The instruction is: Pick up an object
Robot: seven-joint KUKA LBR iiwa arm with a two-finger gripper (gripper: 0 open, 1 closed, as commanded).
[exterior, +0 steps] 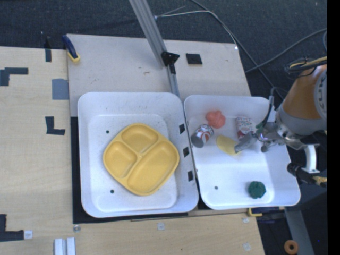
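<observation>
A blue-and-yellow clamp (70,49) sits at the far left corner of the pale tabletop (122,62). Nearer, the left white bin (85,158) holds a yellow plastic divided plate (141,158), which lies flat at its middle, three compartments facing up. A slanted grey metal pole (151,25) comes down to the far edge of the gap between the two bins.

In the right white bin (234,195), close to its left wall, a small silver can with a red mark (202,135) lies on its side. Just beyond it, toward the far edge, rests a soft orange-pink lump (215,118). A yellow banana-shaped piece (227,145) lies at the bin's middle, with a small red-and-white packet (244,125) beside it on the far side. A dark green round object (257,189) sits alone near the bin's near right corner.

The end effector (245,142) reaches in over the right edge, its tip right at the yellow piece; whether the fingers are parted or closed cannot be told.
</observation>
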